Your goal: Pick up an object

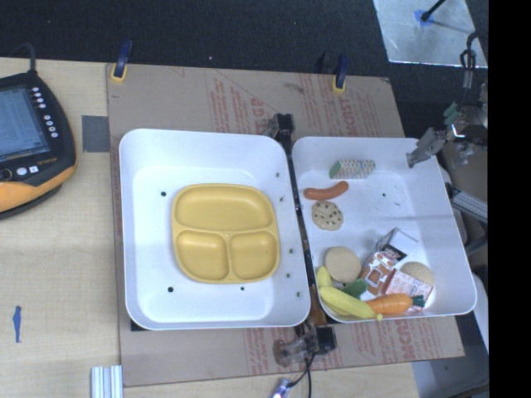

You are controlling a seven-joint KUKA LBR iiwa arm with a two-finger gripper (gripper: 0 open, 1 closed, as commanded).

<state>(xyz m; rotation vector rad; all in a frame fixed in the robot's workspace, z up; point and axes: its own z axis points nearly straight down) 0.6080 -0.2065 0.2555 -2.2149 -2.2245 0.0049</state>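
While nothing is seen in its grasp, the gripper hangs over the far right corner of the right bin; whether it is set wide or narrow cannot be told at this size.

Camera view, contents listed outward from the gripper:
- Nearest, to its left along the same far wall: a speckled grey-green piece.
- Just beyond and nearer the camera: a sausage and a cookie, each lying apart from its neighbours.
- Well below the gripper, against the bin's near wall: a crowded heap of round bun, printed carton, bread roll, carrot and banana, touching or overlapping.
- Far to its left: the left bin, which bears a yellow divided tray.
- Beyond that bin: a teach pendant.

Judged risks: a descent from the present spot would likely meet the bin's rim or bare floor, closing on nothing. In the heap, a grasp may catch two pieces or nudge them apart. The flat cookie offers little to pinch, and the sausage may roll aside.
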